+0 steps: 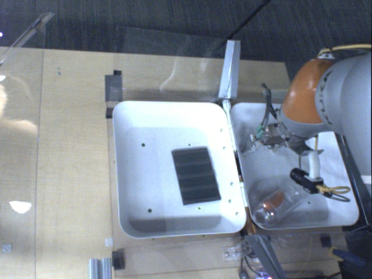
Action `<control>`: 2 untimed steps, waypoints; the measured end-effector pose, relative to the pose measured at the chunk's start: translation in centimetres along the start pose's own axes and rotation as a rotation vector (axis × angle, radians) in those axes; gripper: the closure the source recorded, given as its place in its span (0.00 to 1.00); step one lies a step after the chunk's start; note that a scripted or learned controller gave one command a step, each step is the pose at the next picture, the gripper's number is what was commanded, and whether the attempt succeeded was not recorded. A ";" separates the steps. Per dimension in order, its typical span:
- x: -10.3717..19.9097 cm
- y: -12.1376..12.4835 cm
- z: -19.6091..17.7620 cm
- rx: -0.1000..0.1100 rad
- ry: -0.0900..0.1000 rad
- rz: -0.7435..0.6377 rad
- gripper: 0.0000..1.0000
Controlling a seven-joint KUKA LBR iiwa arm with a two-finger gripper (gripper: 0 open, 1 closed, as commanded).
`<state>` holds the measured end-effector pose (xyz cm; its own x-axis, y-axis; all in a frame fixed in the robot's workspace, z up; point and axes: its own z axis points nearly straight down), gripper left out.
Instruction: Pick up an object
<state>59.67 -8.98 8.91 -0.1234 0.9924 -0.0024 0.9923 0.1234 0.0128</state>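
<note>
While the arm (337, 92) is hanging over the right bin (349, 214), a clear bottle (278, 204) is lying at that bin's 7 o'clock; the state of the fingers cannot be told.

Even, cool overhead light leaves the two white bins (168, 115) bright, nearly washed out. A soft shadow lies along the left bin's near wall. Glare spots mark the bench (64, 173) at far left. Slightly soft overall.
</note>
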 end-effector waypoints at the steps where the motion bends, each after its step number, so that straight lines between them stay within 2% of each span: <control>1: -5.4 -4.2 -6.4 0.004 -0.001 0.089 0.00; 2: -1.4 -6.8 -0.2 -0.002 -0.001 0.031 0.00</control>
<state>53.07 -11.21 9.00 -0.0925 0.9957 -0.0033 0.9956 0.0925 0.0150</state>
